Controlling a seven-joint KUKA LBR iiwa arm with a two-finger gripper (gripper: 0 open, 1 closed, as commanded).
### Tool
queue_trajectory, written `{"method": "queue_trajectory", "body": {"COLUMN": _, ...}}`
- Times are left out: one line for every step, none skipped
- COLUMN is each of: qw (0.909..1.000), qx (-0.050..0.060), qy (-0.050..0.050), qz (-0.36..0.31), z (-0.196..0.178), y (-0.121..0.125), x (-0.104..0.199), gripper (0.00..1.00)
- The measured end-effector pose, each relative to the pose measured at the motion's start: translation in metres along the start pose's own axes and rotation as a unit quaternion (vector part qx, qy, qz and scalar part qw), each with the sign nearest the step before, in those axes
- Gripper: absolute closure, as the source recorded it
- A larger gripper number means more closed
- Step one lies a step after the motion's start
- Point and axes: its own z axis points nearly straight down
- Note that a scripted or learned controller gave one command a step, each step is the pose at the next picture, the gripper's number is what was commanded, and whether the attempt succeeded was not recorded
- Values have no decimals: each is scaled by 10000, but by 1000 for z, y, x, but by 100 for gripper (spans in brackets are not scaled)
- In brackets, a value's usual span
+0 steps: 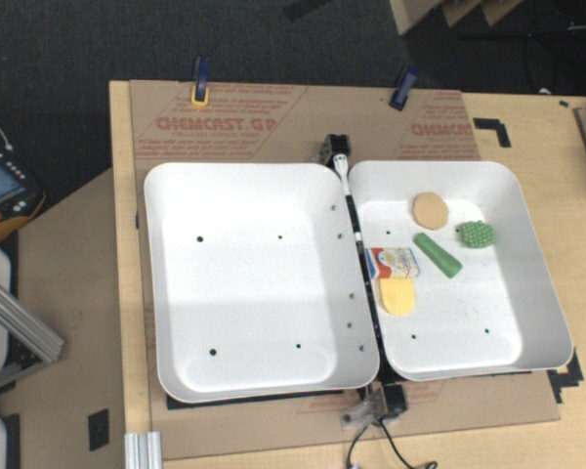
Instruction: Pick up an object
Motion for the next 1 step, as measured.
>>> {"method": "queue_trajectory", "body": {"qw": 10000, "qx": -18, "qy": 8, "qz": -13, "z": -62, "y": 5, "x": 33, "gripper": 100}}
